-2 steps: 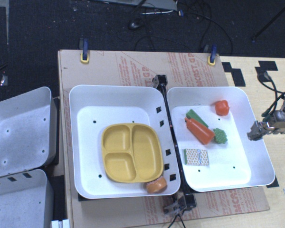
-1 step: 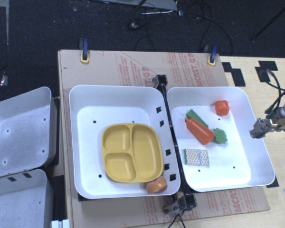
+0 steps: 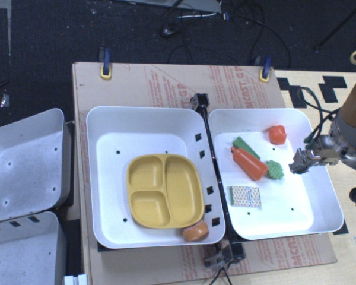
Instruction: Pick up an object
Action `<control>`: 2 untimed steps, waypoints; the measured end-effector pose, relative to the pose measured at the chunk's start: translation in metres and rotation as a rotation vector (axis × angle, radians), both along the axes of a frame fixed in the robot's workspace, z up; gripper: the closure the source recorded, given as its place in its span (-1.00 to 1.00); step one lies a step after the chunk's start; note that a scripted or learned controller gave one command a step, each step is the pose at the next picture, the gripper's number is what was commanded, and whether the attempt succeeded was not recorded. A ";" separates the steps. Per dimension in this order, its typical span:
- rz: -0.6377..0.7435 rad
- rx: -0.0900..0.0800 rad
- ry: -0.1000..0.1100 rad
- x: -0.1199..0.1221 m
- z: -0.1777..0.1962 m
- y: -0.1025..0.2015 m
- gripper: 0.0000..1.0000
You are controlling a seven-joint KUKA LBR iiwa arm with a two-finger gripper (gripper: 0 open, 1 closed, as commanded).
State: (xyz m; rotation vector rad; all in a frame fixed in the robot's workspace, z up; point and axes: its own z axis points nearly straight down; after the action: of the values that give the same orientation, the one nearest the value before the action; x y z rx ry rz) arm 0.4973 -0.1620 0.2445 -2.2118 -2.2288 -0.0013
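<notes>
My gripper (image 3: pixel 298 164) hangs over the right bin's (image 3: pixel 320 218) right side, with nothing seen between its dark fingers. To its left lie a green knobbly piece (image 3: pixel 275 170), a red-orange carrot-like toy (image 3: pixel 249 162) and a green strip (image 3: pixel 245 146) behind it. A small red-orange tomato-like toy (image 3: pixel 277 134) sits toward the bin's far side. A pale speckled packet (image 3: pixel 245 196) lies nearer the front. The gripper is a short gap right of the green knobbly piece, not touching it.
The left bin (image 3: pixel 107 159) holds a yellow three-section plate (image 3: pixel 166 190) and an orange toy (image 3: pixel 195 231) at its front right corner. A black divider (image 3: pixel 212 171) runs between the bins. Spare white bins (image 3: pixel 24 159) sit at the far left.
</notes>
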 end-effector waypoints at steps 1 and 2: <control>0.000 0.001 0.000 0.008 -0.012 0.056 1.00; 0.001 0.000 -0.002 0.028 -0.019 0.106 1.00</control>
State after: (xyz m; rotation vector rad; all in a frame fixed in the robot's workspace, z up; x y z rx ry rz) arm 0.5250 -0.0558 0.2257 -2.2117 -2.2308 -0.0031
